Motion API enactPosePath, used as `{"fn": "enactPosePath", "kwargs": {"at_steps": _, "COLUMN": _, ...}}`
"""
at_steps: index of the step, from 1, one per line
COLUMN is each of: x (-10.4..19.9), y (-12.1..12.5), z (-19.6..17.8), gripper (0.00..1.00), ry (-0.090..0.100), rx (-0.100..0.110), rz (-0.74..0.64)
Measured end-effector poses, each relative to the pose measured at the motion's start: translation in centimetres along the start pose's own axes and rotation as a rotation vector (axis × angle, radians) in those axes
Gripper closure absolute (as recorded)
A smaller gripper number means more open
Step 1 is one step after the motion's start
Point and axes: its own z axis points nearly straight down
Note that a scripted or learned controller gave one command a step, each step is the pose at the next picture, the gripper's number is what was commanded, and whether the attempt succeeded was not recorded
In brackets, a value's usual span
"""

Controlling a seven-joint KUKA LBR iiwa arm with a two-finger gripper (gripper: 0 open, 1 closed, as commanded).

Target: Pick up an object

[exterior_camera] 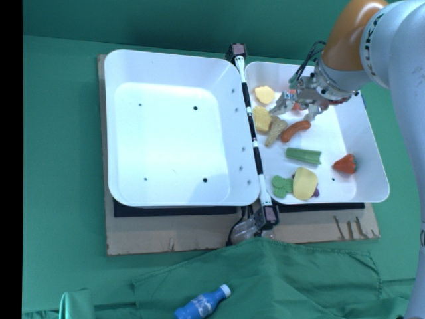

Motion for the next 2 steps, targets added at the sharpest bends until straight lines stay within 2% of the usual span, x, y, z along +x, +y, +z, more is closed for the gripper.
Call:
{"fn": "enactPosePath", "kwargs": {"at_steps": 1, "x": 0.5, "y": -0.3, "z": 0.0, "gripper": 0.00, "ry": -0.002, "rx": -0.002, "rz": 0.000}}
{"fn": "enactPosePath", "kwargs": {"at_steps": 2, "x": 0.7, "y": -2.2, "z": -0.1, "gripper": 0.00, "ry": -0.004, "rx": -0.004, "rz": 0.005}}
